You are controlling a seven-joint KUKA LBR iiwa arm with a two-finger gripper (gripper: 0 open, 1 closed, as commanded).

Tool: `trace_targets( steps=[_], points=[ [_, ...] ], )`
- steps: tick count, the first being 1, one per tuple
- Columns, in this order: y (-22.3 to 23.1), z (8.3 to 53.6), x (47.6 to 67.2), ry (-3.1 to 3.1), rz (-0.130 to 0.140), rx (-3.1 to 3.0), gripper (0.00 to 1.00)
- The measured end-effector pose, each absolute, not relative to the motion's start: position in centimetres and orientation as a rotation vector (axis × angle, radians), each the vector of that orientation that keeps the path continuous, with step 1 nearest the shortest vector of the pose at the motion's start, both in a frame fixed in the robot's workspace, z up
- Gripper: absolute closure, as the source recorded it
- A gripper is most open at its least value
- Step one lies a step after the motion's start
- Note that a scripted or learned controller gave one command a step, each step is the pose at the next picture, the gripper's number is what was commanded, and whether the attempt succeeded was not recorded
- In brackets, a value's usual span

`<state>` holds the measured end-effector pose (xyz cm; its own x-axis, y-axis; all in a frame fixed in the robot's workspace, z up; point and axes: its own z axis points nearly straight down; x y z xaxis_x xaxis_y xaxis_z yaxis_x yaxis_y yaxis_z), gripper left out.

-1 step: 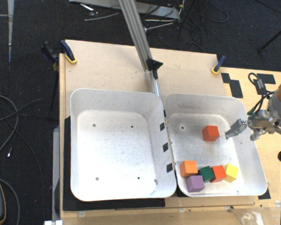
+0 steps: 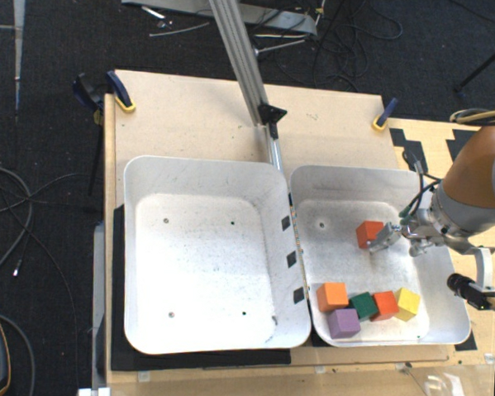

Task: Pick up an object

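Note:
In the right bin, a red block lies apart from the others, near the middle. My gripper reaches in from the right and sits low at the red block's right side, touching or nearly touching it. Nothing is seen held in it. Along the bin's front edge lie an orange block, a green block, a red-orange block, a yellow block and a purple block, packed close together.
The left bin stands beside the right one, sharing a raised middle rim. A slanted metal pole rises from behind the bins. The arm's orange band hangs over the right bin's far right corner.

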<state>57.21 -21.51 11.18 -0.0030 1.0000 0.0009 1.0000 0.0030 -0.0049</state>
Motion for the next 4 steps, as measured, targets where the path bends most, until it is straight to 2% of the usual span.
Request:
trace_targets(
  steps=[1,2,3,4],
  points=[
    [-18.2,9.4,63.4,-2.231,-0.006,-2.216,0.00],
    [-18.5,10.6,63.2,-2.230,-0.001,-2.218,1.00],
    [-8.5,20.1,65.4,-2.236,-0.012,-2.213,1.00],
    [-4.1,27.1,66.1,-2.234,-0.012,-2.217,1.00]
  ],
)
